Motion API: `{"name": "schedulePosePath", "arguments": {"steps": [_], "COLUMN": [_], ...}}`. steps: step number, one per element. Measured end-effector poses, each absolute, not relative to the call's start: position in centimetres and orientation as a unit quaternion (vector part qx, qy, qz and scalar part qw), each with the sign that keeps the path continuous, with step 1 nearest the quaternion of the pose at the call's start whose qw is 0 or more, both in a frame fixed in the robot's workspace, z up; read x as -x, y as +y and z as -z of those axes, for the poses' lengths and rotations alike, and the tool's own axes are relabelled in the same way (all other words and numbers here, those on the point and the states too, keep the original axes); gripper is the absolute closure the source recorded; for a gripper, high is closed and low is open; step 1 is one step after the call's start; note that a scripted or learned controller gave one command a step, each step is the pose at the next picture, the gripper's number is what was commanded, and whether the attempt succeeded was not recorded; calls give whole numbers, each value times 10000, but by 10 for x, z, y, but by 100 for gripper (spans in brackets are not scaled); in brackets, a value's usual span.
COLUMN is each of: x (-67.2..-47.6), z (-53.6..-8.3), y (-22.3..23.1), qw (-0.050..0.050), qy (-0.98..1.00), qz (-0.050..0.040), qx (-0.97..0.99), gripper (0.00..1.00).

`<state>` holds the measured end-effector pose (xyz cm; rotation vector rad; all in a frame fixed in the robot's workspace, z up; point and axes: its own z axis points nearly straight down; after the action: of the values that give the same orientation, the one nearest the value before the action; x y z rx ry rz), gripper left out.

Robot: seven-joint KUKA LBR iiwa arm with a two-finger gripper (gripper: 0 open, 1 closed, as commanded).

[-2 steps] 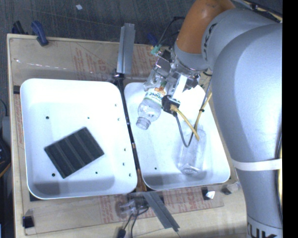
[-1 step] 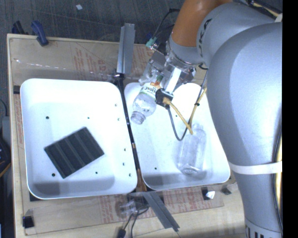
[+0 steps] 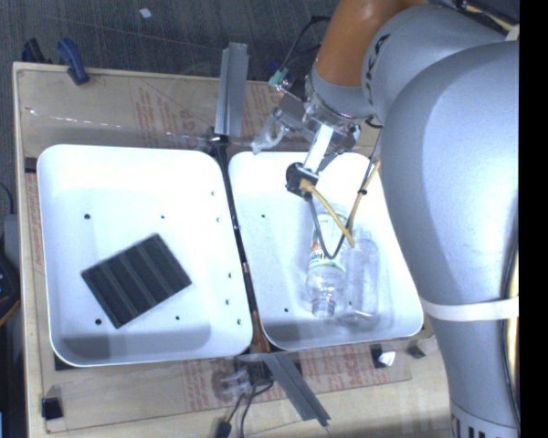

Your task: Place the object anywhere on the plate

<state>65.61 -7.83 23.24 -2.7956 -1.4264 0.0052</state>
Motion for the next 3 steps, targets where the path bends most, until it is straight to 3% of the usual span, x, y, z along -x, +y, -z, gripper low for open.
{"name": "schedulePosePath", "arguments": {"steps": [1, 2, 3], "x": [-601, -526, -554], "z": [-190, -191, -191], "y": [-40, -8, -1], "qw": [20, 20, 3], "qy": [-6755, -7491, -6812], "qz": [-22, -14, -6], "qx": [7374, 6625, 7321], "gripper": [0, 0, 0]}}
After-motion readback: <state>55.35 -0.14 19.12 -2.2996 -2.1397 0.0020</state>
